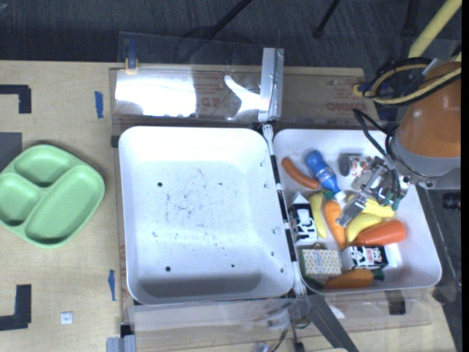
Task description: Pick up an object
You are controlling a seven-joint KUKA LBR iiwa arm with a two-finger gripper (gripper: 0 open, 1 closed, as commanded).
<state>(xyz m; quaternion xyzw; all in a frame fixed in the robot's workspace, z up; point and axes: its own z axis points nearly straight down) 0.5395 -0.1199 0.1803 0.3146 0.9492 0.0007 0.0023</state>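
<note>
The right white bin (429,266) holds a pile of toy food. In it lie a brown sausage (300,173), a blue bottle (321,169), a pale yellow banana (316,215), an orange carrot (335,223), a yellow piece (368,220), a red-orange pepper (381,233), a tan waffle-like block (321,262) and two black-and-white boxes (303,222) (370,255). My gripper (357,202) reaches in from the right, low over the middle of the pile, right by the carrot and the yellow piece. I see nothing lifted out of the pile.
The left white bin (128,196) sits beside the right one, with a shared rim (282,204) between them. A green divided plate (47,194) rests on the bench at far left. A clear plastic panel (190,86) stands behind the bins. Cables (396,83) hang at the upper right.
</note>
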